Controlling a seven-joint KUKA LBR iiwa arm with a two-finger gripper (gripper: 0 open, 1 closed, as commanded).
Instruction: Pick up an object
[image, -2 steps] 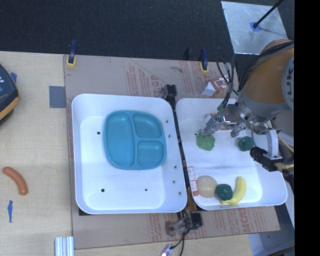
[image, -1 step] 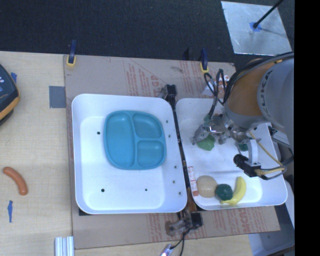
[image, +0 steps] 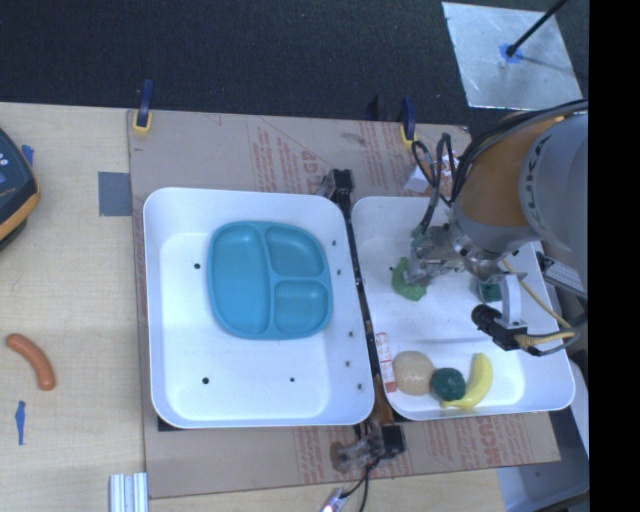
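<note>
Pincer sits low in the right bin, right at a green object near the bin's upper left; I can't tell how it stands, since the wrist blocks my view. Along the near edge I see a pale round object, a dark green ball and a banana side by side. The left bin holds a blue divided plate. A sausage lies on the table.

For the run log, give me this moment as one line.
gripper over right bin | at green object | grasp unconfirmed | banana untouched
</note>
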